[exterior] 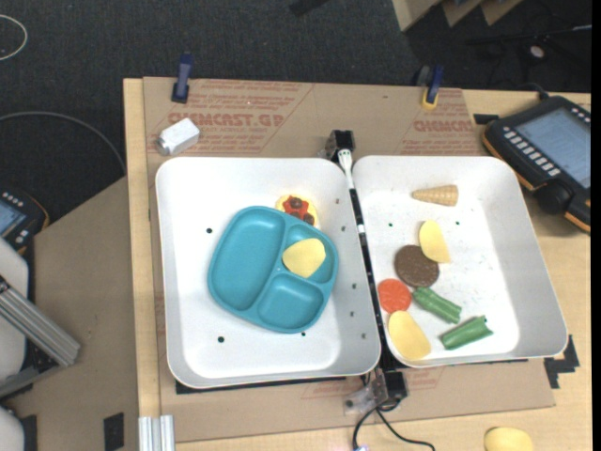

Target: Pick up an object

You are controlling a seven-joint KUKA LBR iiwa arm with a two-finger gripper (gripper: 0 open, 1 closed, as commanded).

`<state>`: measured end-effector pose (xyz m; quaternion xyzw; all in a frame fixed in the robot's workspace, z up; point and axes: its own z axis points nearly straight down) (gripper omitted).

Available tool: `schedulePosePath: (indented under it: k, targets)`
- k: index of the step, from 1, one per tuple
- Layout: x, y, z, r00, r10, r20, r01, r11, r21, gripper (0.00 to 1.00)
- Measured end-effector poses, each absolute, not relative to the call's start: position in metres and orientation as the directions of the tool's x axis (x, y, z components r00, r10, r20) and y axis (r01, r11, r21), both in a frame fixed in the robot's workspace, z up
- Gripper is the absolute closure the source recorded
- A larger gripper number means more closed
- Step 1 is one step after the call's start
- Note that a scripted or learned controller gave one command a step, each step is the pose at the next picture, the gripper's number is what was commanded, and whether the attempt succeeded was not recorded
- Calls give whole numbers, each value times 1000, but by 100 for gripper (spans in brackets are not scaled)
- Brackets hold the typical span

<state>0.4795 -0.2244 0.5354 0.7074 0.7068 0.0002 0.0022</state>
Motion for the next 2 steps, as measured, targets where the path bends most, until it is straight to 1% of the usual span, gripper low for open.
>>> schedulePosePath:
  k: [1,2]
  targets:
    - [479,-190,536,-1,1000,0,1000,1,0,100]
    - [479,-226,430,4,1000,2,1000,-4,-8,100]
